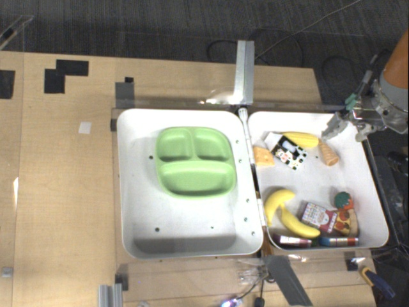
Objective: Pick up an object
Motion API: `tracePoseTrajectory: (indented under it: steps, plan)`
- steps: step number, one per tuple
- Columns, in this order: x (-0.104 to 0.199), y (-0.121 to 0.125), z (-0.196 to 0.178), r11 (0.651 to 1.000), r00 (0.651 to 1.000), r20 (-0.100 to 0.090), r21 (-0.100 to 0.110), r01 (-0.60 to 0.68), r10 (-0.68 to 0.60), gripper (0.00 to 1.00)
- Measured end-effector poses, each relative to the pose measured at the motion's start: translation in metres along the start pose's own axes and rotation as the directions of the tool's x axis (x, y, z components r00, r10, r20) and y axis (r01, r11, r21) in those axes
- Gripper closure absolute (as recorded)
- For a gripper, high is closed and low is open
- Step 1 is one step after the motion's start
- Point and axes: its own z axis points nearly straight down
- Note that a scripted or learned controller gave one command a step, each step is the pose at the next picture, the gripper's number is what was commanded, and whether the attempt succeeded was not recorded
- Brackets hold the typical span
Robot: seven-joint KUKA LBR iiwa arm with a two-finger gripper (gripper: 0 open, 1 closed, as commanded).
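Observation:
The right bin [374, 190] holds several small items. A yellow banana-like piece [301, 139] and a black-and-white box [288, 153] lie near its far wall, with an orange wedge [262, 156] to their left and a tan cone [329, 154] to their right. A curved banana [285, 212], a red snack packet [318, 216], a green-topped toy [344, 200] and markers [319, 240] lie at the near end. My gripper [348, 128] hangs over the bin's far right corner, above and right of the cone. It is open, with nothing between its fingers.
The left bin [137, 190] carries a green divided plate [195, 160]. A metal post [245, 72] stands behind the seam between the two bins. Cables run across the dark floor at the back, and wooden bench surface lies to the left.

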Motion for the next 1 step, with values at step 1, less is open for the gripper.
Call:
tracePoseTrajectory:
  steps: [1]
  plan:
    - [0.0089, 0.0486, 0.1169, 0.996, 0.996, 0.005, -0.017, 0.090, -0.090, 0.00]
